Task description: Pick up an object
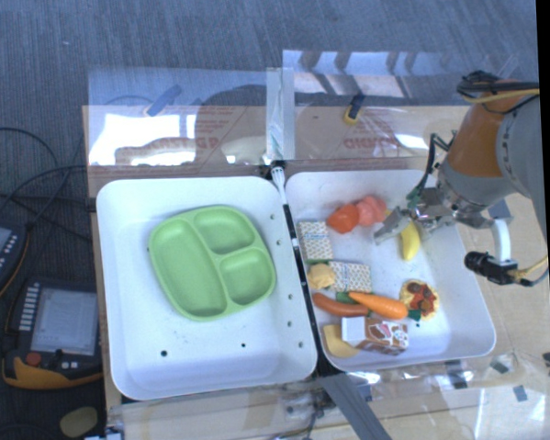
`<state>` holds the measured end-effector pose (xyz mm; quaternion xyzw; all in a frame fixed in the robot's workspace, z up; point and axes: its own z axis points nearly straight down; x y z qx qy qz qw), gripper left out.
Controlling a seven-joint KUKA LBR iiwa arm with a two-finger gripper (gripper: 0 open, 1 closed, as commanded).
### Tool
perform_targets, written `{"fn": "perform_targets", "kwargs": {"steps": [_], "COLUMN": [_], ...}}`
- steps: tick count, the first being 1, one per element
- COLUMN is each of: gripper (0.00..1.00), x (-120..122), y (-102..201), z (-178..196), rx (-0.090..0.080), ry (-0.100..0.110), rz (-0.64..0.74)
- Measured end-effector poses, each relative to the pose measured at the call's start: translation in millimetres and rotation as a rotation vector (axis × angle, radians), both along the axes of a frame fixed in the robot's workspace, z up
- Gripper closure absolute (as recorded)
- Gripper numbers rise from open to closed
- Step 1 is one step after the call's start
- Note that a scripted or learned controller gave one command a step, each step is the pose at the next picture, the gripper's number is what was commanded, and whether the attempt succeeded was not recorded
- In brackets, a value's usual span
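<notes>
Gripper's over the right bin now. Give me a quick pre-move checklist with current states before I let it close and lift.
1. Gripper is over the right bin, near its upper right area: ok.
2. A target lies close by: the banana sits just below the gripper, the tomato to its left: ok.
3. Fingers straddle one item: cannot tell.
4. Nothing held yet between the fingers: cannot tell.
5. Neighbours apart from the banana: the carrot and the other toy food lie lower in the bin: ok.
6. Left bin holds the green divided plate, away from the arm: ok.
</notes>
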<state>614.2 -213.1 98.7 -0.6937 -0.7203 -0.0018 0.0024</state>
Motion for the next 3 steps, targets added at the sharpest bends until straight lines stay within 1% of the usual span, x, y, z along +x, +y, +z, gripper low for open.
{"fn": "perform_targets", "kwargs": {"steps": [1,2,3], "gripper": [0.0,1.0,1.0], "x": [13.5,12.6,46.2], "y": [1.6,-1.6,18.8], "z": [-4.5,-1.2,78.7], "rx": [0.009,-0.004,-0.01], "ry": [0.004,-0.002,0.008], "rz": [-0.228,-0.231,-0.483]}}
